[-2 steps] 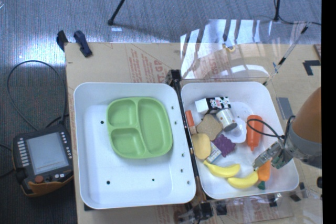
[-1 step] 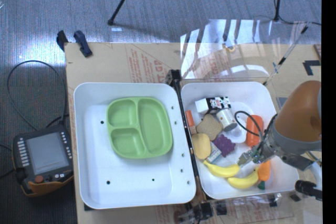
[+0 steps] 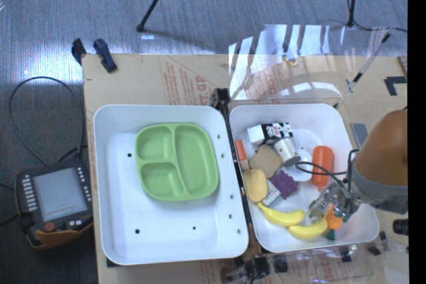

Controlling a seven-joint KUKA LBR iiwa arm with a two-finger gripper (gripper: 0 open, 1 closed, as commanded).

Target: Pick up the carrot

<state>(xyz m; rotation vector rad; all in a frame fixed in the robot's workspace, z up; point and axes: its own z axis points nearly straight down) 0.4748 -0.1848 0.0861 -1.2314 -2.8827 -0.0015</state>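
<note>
The arm [image 3: 386,163] is reaching over the right bin [image 3: 336,118], whose near right corner the pincer [image 3: 331,207] is hovering above; I cannot tell its state. The carrot [image 3: 322,164] is lying untouched just beyond the pincer, so the pickup is looking undone.

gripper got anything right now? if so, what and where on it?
Cannot tell. The gripper sits low in the right bin, over something orange and the bananas; no object shows clearly between its fingers. The large orange carrot lies free, further back.
</note>
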